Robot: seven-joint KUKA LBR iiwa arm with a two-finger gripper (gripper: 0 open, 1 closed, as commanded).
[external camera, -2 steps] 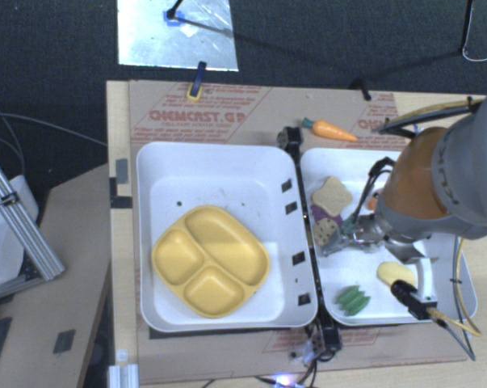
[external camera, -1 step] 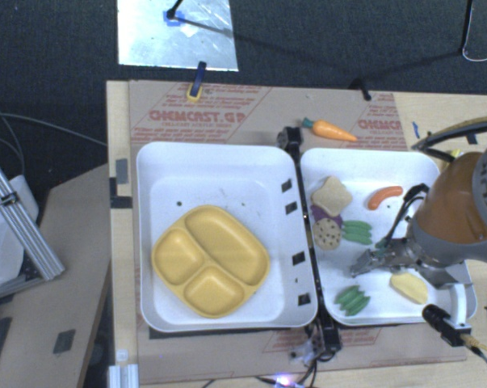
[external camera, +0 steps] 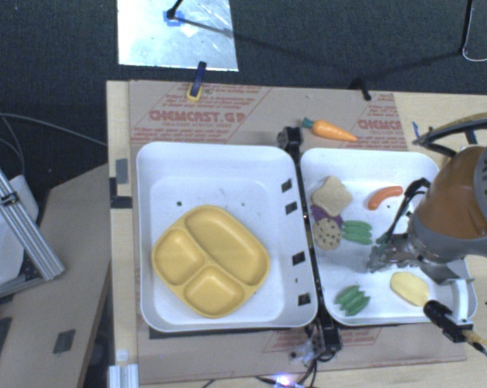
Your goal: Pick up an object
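Because the right bin (external camera: 371,162) is crowded, your main risk is a miss or a double catch: several small items sit close together, and a descent slightly off target could nudge one aside or trap two at once. The gripper (external camera: 383,255) hangs low over the middle of that bin, and you cannot tell from this slanted view how its jaws stand, so treat nothing as held. No item shows between them. The nearest candidates ring it: the pale yellow piece (external camera: 409,288) at about 4 o'clock, just beside; the green pea pods (external camera: 352,299) at 7 o'clock, near; the green beans (external camera: 357,232) at 10 o'clock, close by; the cookie (external camera: 327,233) farther out toward 9. The bread slice (external camera: 331,195) and the orange sausage (external camera: 384,196) lie toward 11 and 12. The yellow divided tray (external camera: 211,259) sits well apart in the left bin (external camera: 219,162).
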